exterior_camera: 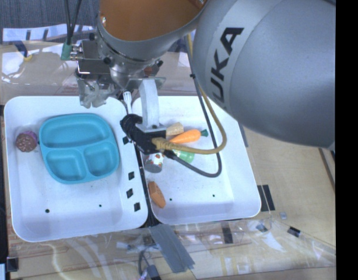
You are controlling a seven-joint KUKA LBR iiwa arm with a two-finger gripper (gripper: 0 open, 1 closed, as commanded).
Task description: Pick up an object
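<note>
Starting at the near edge of the bench point(295, 174), a grey strip of tape point(172, 248) lies in front of the seam where the two bins meet. The left bin point(68, 206) and the right bin point(208, 197) sit side by side, touching.

Nearest in the right bin, a small orange-brown oval piece point(157, 195) lies in the near left corner, close to the wall. Farther in, a small silvery round thing point(154, 163) sits by the same wall. Beyond it an orange carrot point(185, 137) with a green top lies across the bin, and a beige block point(174, 129) rests just behind the carrot's blunt end, touching or nearly touching it.

In the left bin, a blue divided tray point(80, 147) lies flat around the middle, slightly turned. A purple-brown ball point(27, 141) sits just beside the tray's left end, against the bin's left wall.

At the far side, the tool point(96, 98) hangs over the left bin's far rim, beyond the tray and apart from it. Whether it is spread or pressed together I cannot tell at this angle. All the loose things lie in the bins, none between its tips. Above it, the grey arm point(272, 57) with its orange band point(150, 4) reaches in from the right.
</note>
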